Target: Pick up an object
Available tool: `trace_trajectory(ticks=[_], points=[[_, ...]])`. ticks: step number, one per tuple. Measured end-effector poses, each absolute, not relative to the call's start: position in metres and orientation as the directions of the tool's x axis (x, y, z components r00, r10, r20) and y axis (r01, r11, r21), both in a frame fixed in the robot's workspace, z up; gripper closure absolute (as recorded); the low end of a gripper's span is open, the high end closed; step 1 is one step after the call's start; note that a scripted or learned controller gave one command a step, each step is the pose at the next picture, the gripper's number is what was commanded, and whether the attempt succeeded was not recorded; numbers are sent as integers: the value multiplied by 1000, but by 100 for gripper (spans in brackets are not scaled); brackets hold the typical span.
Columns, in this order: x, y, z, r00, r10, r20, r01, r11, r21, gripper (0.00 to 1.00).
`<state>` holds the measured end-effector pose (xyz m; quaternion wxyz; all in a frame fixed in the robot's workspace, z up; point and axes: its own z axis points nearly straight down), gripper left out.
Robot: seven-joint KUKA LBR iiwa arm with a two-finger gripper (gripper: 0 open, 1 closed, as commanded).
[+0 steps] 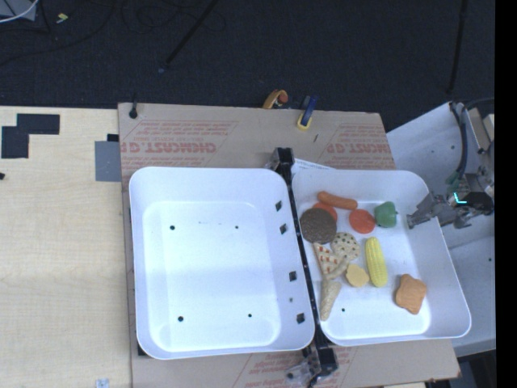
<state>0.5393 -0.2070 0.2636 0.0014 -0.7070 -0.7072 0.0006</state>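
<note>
Here, green toy (pixel 386 213) just left of the jaws (pixel 418 216).

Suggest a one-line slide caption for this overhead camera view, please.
Tool poised at right bin rim beside toy foods, including corn and carrot.

A cardboard sheet (pixel 242 136) covers the worktop (pixel 56 241) under both bins. An orange clamp (pixel 275 99) and a blue-yellow clamp (pixel 306 113) grip its far edge. Cables (pixel 121 6) cross the dark floor (pixel 323 47) beyond.
</note>
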Motion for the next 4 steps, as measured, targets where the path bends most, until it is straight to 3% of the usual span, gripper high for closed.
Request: trace_trajectory(ticks=[1,2,3,4], points=[[536,-188,80,-1,1000,2,1000,1,-5,0],[537,-190,97,4,1000,3,1000,-4,-5,100],[555,-117,116,-6,1000,3,1000,6,-1,100],[603,-43,210,-9,1000,2,1000,9,8,100]])
